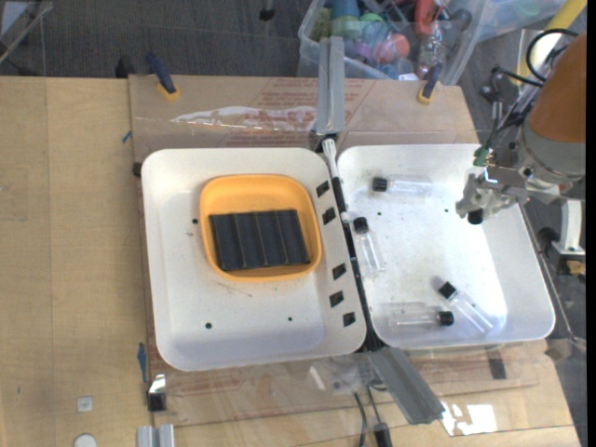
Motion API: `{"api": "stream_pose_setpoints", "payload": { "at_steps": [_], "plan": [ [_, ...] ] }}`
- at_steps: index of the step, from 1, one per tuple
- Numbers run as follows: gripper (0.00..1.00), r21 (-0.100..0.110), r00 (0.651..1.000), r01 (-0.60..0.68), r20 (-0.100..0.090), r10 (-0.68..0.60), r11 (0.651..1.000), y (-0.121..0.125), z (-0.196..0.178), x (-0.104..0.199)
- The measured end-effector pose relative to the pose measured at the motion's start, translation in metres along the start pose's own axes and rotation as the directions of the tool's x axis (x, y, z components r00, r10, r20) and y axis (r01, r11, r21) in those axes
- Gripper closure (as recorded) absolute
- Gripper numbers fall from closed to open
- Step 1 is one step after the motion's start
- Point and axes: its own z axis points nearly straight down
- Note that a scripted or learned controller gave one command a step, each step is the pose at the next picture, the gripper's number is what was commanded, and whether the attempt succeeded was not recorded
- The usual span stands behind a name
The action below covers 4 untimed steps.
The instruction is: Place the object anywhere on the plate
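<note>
An orange plate (256, 190) sits in the left bin (177, 277), and a dark ridged block (259, 239) lies flat on it. Several clear vials with black caps lie scattered in the right bin (507, 250): one near the back (399, 187), one by the divider (366, 242), and two crossing near the front (458, 307). My gripper (478, 203) hangs over the right bin's back right part, apart from the vials. A small dark tip shows at its lower end, too small to identify.
A metal divider rail (331, 156) with black clips runs between the bins. A clear tub of colourful items (391, 12) stands behind the bench. Cables and the arm's body (559, 110) crowd the right side.
</note>
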Motion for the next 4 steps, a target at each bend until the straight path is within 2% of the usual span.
{"api": "stream_pose_setpoints", "payload": {
  "at_steps": [1,2,3,4],
  "plan": [
    [1.0,-0.002,0.994,0.111,0.003,-0.111,0.994,0.016,-0.029,0.021],
    [1.0,-0.002,0.946,0.323,0.003,-0.323,0.946,0.047,-0.018,0.044],
    [1.0,-0.003,0.873,0.488,0.003,-0.488,0.873,0.062,-0.009,0.082],
    [1.0,-0.004,0.777,0.63,0.004,-0.63,0.777,0.055,-0.024,0.128]
  ]
}}
